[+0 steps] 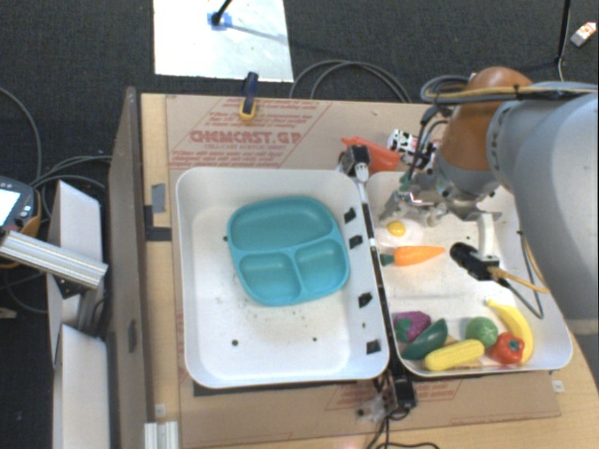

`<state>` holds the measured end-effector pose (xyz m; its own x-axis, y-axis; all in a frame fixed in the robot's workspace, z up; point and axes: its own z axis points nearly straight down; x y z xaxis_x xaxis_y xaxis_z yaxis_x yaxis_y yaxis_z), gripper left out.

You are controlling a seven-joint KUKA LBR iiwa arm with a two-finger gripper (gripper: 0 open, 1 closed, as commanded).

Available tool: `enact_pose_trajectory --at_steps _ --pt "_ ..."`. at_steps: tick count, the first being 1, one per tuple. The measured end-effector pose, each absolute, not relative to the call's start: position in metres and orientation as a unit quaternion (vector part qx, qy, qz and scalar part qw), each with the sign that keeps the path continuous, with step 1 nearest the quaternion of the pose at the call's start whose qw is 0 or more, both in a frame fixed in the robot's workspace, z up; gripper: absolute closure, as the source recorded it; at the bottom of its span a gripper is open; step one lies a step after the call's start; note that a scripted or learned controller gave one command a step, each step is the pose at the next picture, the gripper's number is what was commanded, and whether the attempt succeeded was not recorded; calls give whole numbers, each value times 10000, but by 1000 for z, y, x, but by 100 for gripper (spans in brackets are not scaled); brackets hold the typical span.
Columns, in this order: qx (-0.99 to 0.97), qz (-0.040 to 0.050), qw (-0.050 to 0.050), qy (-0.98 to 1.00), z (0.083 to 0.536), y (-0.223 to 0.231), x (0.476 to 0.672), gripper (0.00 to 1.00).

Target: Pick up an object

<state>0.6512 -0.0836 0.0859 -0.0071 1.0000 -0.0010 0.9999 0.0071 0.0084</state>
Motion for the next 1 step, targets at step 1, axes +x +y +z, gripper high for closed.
enact_pose_trajectory --at_steps 1 --pt "7044 25 36 7098 97 -84 650 100"
